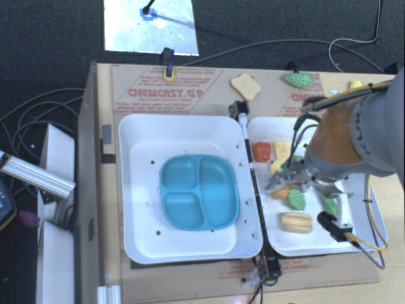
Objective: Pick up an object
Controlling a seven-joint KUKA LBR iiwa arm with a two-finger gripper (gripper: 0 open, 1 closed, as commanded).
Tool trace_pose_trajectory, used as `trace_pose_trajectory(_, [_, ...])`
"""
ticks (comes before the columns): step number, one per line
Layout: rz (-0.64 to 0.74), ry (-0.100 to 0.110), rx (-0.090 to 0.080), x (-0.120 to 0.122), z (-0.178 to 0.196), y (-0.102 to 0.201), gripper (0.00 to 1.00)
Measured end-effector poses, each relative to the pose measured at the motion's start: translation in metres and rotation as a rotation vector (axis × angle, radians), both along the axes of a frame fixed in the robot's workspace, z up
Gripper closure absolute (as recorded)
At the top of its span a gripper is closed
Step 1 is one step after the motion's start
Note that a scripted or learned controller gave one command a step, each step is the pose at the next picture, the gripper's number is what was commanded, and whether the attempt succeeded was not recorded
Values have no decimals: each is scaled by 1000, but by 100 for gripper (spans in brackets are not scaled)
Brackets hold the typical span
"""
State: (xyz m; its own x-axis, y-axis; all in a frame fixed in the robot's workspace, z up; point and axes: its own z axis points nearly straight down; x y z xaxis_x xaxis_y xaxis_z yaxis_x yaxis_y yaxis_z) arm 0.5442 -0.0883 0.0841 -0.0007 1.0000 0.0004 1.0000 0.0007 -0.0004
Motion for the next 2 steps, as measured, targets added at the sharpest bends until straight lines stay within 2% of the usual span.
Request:
trace_pose_trajectory(1, [1, -3, -1, 4, 0, -7, 0])
trace_pose_trajectory(2, [2, -4, 0, 4, 11, -7, 100])
